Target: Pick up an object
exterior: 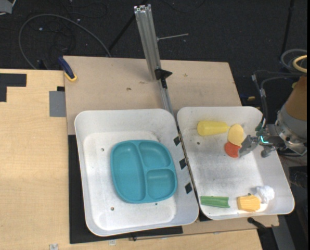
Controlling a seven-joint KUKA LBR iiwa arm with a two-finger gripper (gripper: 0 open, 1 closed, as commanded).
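The gripper sits low at the right bin's right wall, one dark finger reaching toward a red object and a yellow one; how far open it is cannot be told. A yellow piece lies farther left, a green piece and orange piece near the front. The left bin holds a teal divided tray.

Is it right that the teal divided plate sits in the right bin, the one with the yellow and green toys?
Not quite. The camera view shows the teal divided plate in the left bin; the yellow and green toys lie in the right bin.
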